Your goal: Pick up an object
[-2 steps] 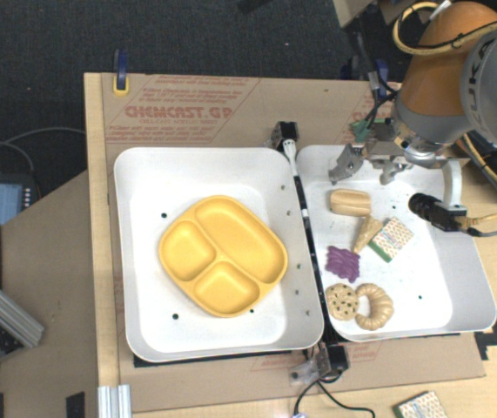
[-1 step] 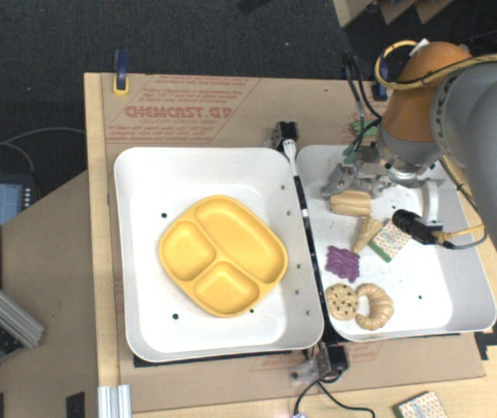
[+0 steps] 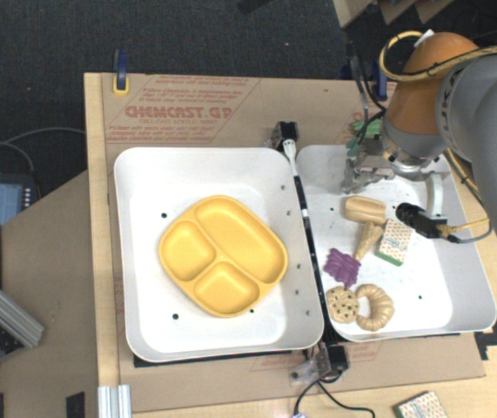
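Hand point(image 3: 359, 174) above right bin point(image 3: 457, 316), near wooden piece point(image 3: 366, 209)

The arm point(image 3: 479, 85) runs off the frame's right edge, the gripper point(image 3: 366, 174) fingertips are too small to make out, and a box point(image 3: 420, 405) gets cut off at the bottom.

Bright, even overhead light floods the two shallow white plastic bins point(image 3: 135, 259), washing their floors nearly to pure white. The glossy yellow three-compartment plastic tray point(image 3: 222, 255) shows soft highlights along its ridges and casts only a faint shadow. The dark carpeted floor point(image 3: 39, 42) looks grainy. The grey arm point(image 3: 483, 111) at right appears slightly soft.
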Tool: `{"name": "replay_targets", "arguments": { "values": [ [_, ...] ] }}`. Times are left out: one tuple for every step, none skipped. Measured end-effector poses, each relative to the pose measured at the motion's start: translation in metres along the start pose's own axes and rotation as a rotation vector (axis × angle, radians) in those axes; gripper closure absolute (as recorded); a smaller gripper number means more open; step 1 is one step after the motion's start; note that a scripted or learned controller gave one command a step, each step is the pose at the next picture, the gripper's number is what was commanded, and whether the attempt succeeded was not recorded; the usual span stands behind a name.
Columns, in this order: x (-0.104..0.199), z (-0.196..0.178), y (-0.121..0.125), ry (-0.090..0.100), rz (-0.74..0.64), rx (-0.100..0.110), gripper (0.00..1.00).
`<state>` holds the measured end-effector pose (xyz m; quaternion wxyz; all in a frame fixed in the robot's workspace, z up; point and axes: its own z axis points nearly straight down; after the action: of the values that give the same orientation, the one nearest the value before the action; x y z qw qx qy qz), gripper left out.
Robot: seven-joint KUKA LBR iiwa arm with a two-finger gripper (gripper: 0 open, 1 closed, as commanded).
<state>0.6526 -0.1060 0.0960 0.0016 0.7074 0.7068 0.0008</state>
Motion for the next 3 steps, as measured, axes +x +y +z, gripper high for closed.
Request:
{"name": "replay_targets", "arguments": {
  "values": [
    [0.0,0.001,0.0,0.0,0.0,0.001,0.0],
    [0.006,0.005,-0.085,0.004,0.002,0.013,0.0],
    [0.006,-0.006,-0.08,0.001,0.001,0.002,1.0]
  ]
}}
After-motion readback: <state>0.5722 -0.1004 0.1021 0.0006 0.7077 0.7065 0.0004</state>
